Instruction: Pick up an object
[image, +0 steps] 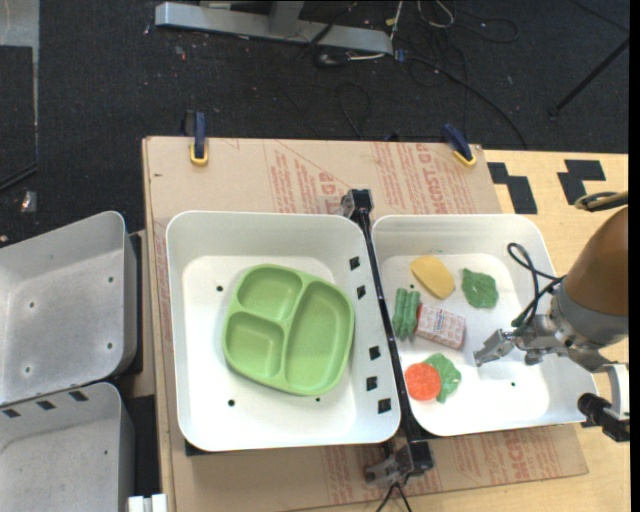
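The grey two-finger gripper (497, 348) hangs low toward the right bin's (520, 412) right edge, fingers slightly parted and holding nothing, apparently lining up on the small pink-and-white packet (441, 326) lying nearby at the bin's middle, just beside the green ridged piece (405, 312).

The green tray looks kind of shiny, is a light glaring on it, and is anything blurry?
Camera view: the green tray shows soft sheen, no harsh glare; the white bins are bright and evenly lit; the toys are sharp, but the gripper looks slightly blurred.
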